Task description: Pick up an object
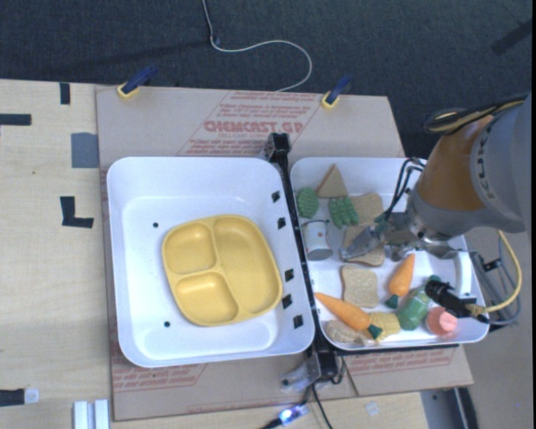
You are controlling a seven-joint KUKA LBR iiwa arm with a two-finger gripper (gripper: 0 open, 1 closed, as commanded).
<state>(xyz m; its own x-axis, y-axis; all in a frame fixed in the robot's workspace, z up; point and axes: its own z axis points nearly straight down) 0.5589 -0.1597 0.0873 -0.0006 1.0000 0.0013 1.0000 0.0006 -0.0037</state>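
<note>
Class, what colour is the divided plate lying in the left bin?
The divided plate is yellow, seen plainly in the camera view against the white left bin.

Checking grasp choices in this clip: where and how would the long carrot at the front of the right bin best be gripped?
Probably across the long carrot's thick orange middle, descending from above. It lies flat and slanted, narrow enough to span; its leafy end crowds neighbouring pieces.

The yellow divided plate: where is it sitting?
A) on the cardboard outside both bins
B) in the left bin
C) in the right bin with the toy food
B: the yellow divided plate lies flat on the floor of the left bin, apart from the toy food.
</note>
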